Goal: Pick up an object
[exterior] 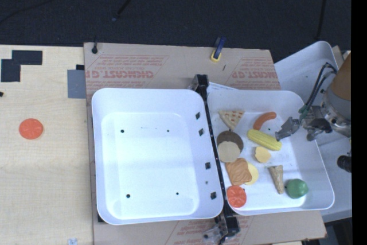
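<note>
Fingers (288,128) hang just beside the corn cob (264,139), holding nothing.

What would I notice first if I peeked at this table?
Probably the heap of toy food in the right bin: a yellow corn cob, a green ball, a red sausage and a red tomato slice near its front edge. Next, the robot's end effector hangs just right of the corn. Far left, an orange disc lies alone on the wooden bench.
</note>
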